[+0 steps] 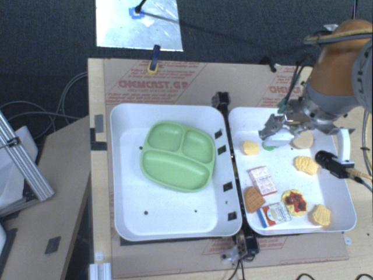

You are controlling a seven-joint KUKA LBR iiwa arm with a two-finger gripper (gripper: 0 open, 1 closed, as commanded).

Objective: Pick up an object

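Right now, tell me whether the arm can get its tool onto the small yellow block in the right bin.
Probably yes: the tool hangs close above the small yellow block, and nothing lies on or against it.

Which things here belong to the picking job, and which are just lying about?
Part of the job:
gripper
yellow block
round biscuit
ridged yellow piece
small pizza
cracker
card packet
right bin

Lying about:
green plate
left bin
foil sheet
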